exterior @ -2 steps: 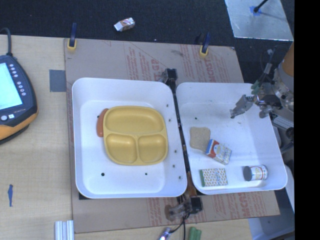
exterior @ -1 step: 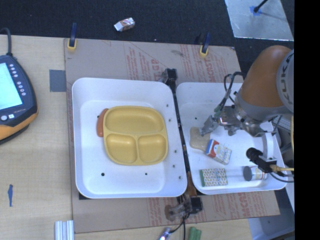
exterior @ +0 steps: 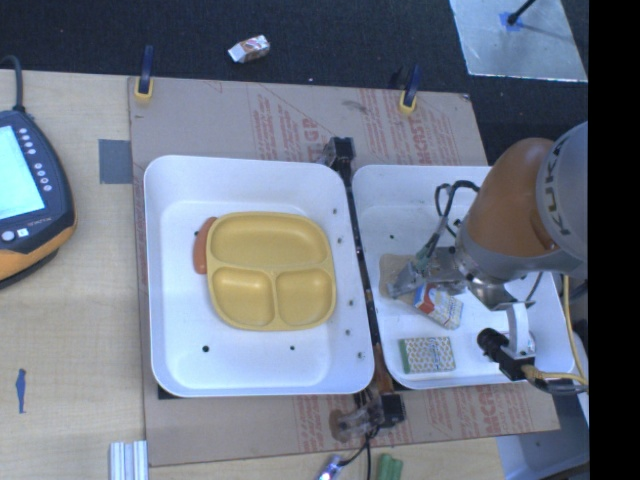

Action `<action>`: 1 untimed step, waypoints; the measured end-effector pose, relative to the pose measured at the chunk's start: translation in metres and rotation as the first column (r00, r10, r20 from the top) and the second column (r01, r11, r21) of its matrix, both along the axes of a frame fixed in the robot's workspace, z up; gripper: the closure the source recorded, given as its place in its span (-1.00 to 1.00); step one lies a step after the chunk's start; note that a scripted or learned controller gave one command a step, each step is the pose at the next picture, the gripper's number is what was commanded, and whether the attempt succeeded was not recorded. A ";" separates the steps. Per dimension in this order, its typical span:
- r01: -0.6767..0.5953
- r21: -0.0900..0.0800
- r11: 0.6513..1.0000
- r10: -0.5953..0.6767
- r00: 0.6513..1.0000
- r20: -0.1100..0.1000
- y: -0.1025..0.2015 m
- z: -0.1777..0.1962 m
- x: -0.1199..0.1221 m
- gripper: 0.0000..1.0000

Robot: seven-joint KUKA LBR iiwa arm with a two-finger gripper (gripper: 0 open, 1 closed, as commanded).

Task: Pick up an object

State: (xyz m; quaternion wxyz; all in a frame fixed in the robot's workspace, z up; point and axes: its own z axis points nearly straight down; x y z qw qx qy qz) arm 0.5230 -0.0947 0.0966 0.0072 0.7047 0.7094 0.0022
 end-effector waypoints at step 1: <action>-0.004 -0.002 1.000 0.004 1.000 0.001 -0.001 0.011 0.001 1.00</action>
